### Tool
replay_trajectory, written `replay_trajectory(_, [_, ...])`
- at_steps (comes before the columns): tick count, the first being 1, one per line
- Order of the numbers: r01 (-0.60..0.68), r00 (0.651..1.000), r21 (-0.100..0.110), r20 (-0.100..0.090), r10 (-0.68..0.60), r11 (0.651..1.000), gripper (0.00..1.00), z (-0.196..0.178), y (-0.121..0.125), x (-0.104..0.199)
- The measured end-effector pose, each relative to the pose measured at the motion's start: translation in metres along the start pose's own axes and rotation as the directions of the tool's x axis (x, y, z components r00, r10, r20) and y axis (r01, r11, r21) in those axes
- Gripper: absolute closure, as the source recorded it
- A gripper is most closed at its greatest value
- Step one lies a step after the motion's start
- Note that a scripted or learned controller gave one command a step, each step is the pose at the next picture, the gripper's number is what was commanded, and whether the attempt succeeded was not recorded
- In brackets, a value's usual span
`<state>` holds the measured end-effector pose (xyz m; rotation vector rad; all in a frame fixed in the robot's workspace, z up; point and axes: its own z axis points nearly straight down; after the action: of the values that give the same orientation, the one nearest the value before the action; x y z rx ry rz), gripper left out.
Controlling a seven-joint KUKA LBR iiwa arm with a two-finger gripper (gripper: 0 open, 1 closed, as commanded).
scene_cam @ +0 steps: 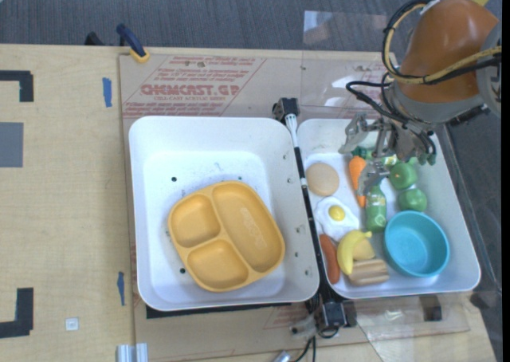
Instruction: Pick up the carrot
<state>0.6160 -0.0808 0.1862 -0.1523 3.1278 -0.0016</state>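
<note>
We see the arm [442, 41] reaching in from the right, its gripper [374, 169] low in the right bin [466, 249]; we cannot tell its state. The carrot [356, 173] lies just beside it, lengthwise front to back.

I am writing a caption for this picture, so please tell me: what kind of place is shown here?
Probably a robotics lab bench set up for grasping trials. A robot arm with its gripper hangs over a white bin of toy food, including a carrot, and a second bin holds a yellow divided tray.
</note>
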Motion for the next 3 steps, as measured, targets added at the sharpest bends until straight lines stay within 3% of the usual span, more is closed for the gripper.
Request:
replay_trajectory(1, [-0.225,0.974,0.0,0.0,0.225,0.974,0.0,0.087,-0.032,-0.017])
replay_trajectory(2, [-0.224,0.975,0.0,0.006,0.224,0.975,1.0,0.076,-0.031,-0.019])
replay_trajectory(3, [-0.26,0.966,0.0,0.004,0.26,0.966,1.0,0.095,-0.023,0.048])
